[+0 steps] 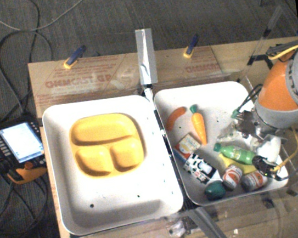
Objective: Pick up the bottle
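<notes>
at the near edge of the right bin (205, 89) sit two small cans (233, 176), side by side with red and white labels, and a dark green lump (215, 190) just left of them. a black and white carton (200, 168) lies beside that; its print looks like a cow pattern, but no words can be made out.

just behind the cans lies the bottle (236, 155), on its side, green with a yellow-green band round the middle and its cap end pointing left. it looks like thin plastic, so i'd judge it light, smooth and a bit slippery, likely to roll or skid if nudged, and to dent under a hard squeeze. the best hold seems across the round body near the middle, fingers either side of its long axis, not at the narrow neck. the cans crowd it on the near side, so there is little room there.

the gripper (248, 124) hangs just right of and behind the bottle, under the grey and orange arm (282, 94); whether it is open or closed i cannot tell, and nothing shows as held.

further back lie a small packet (187, 142) with red on it, unreadable, a carrot (198, 124) and an orange piece (175, 117). the left bin (66, 194) holds a yellow tray (107, 143). on the board (103, 75) beyond is faint reddish print, too washed out to read.
</notes>
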